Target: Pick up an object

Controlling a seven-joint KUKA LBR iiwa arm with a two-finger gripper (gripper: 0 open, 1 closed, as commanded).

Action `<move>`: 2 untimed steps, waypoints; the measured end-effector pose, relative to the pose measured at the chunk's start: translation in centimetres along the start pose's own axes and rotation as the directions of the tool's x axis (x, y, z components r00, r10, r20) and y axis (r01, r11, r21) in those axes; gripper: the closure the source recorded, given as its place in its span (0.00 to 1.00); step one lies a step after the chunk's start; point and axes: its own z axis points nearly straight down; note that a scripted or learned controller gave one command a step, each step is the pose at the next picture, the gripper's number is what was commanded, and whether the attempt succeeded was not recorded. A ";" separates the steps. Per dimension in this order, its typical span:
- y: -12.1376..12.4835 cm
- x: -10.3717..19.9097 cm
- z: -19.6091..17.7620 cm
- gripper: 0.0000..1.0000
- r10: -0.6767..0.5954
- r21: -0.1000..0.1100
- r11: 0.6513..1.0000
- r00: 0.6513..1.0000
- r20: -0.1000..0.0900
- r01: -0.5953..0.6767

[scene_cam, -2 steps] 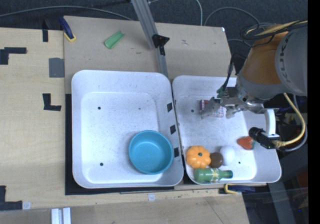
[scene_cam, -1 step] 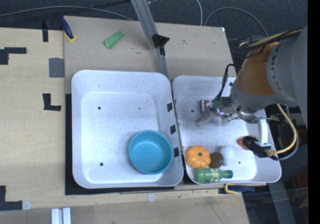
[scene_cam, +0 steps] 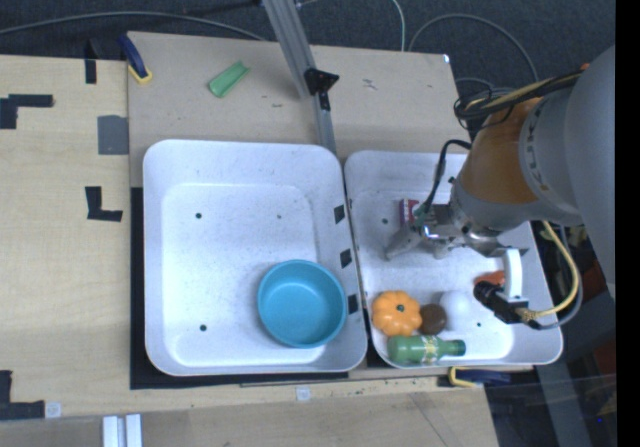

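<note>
My gripper (scene_cam: 408,233) hangs low over the upper middle of the right bin (scene_cam: 365,185), reaching in from the right under the orange-banded wrist. Right by it, at its far side, lies a small red and dark object (scene_cam: 410,209), partly hidden by the gripper. Along the right bin's front edge sit an orange pumpkin (scene_cam: 397,312), a small brown ball (scene_cam: 433,317), a green bottle (scene_cam: 426,347) lying on its side, and a white rounded item (scene_cam: 458,305). A blue bowl (scene_cam: 300,303) stands in the front right corner of the left bin (scene_cam: 200,175).
A grey metal pole (scene_cam: 285,20) slants down to the seam between the bins. A green block (scene_cam: 228,79) and a blue and yellow clamp (scene_cam: 135,57) lie on the bench behind the left bin. Cables loop behind the right bin and around the arm.
</note>
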 end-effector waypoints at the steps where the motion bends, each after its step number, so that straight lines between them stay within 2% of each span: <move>1: 0.0 0.1 -1.1 1.00 -0.001 0.001 1.000 1.000 -0.002 0.001; 2: -0.1 -1.0 -6.5 1.00 0.001 -0.004 1.000 1.000 0.000 -0.001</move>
